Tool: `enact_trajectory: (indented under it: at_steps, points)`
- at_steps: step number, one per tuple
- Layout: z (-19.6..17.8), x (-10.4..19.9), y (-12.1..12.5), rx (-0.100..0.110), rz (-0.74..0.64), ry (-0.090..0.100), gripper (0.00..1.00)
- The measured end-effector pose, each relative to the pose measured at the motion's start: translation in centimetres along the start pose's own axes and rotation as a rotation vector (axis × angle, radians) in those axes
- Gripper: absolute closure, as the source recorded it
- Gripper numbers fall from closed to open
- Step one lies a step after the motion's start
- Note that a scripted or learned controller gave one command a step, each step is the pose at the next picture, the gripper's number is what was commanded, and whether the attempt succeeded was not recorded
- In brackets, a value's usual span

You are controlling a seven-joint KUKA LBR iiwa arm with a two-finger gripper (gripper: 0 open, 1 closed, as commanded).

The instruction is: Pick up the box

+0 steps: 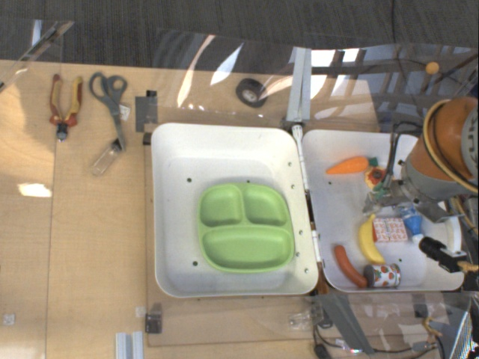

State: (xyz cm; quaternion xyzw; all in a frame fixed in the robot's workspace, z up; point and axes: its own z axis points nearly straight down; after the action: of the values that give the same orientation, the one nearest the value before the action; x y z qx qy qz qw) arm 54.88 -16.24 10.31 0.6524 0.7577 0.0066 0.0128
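Gripper (382, 193) low in right bin (329, 144); finger state cannot be told. Box (390, 231), red-and-white patterned, lies just below it, apparently not clamped. Banana (367, 242) left of box; carrot (347, 166) up-left of gripper.

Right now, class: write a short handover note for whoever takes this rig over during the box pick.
Gripper: low in the right bin, just left of the box; finger state unclear.
Box: lying flat in that bin, between the banana and a blue item.
Done: the arm is at the bin.
Left: grasp the box and lift it.
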Motion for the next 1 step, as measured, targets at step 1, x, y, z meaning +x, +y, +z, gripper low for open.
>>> enact_trajectory:
  at_steps: [1]
  points:
    - [-12.67, 2.22, -1.00, 0.014, -0.392, 0.010, 1.00]
